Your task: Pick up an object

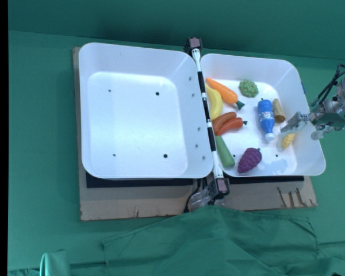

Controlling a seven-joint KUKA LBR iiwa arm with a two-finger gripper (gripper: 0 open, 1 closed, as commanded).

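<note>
Corn (287, 140), a small yellow toy cob, is the object nearest to the gripper (302, 125), so I judge it the likely target of the pick. It lies near the right wall of the right bin (310, 154), just below and a little to the left of the fingertips, with its long axis running from upper right to lower left. I cannot tell from this slanted view if the tool is released or clenched, and nothing shows held in it. The arm (342, 105) reaches in over the right rim of this bin, so the cob is on its near side and the move should be mostly a short descent, with the jaws turned across the cob's long axis. Going outward, a brown cone-like toy (279, 110) and a blue bottle (265, 117) stand just to the left of the corn, and the bottle could be bumped if the tool drifts left. Further away are purple grapes (249, 160), a green cucumber (224, 152), 2 red sausages (227, 122), a carrot (224, 91), a banana (214, 100) and a green broccoli (248, 88). The left bin (86, 102) sits well apart from the tool, past the black-and-white divider (206, 111)
</note>
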